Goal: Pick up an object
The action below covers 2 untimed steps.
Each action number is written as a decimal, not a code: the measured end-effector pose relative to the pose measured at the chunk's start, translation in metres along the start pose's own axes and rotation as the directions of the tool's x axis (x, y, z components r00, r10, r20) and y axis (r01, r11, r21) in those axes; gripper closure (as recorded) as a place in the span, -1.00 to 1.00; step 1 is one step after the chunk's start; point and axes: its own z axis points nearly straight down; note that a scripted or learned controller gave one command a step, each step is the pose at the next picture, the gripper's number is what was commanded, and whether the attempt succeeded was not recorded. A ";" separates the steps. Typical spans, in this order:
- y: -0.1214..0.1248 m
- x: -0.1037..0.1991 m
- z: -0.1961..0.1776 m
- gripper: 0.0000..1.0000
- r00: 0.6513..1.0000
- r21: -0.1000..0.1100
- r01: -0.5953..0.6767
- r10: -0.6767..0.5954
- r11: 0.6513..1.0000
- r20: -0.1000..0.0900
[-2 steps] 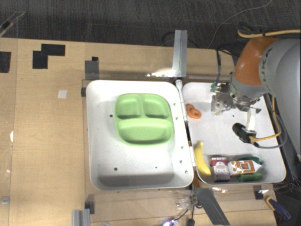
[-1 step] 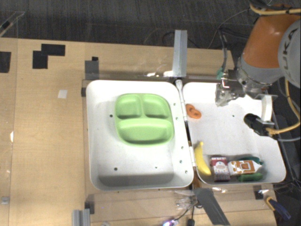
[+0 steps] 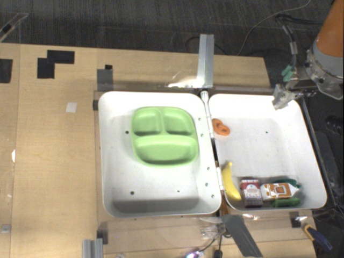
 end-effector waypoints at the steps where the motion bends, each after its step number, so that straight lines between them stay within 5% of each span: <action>1: 0.034 -0.056 -0.033 1.00 0.981 0.001 -0.194 0.194 0.981 0.001; 2: -0.002 -0.065 -0.090 1.00 1.000 -0.001 0.003 -0.003 1.000 0.002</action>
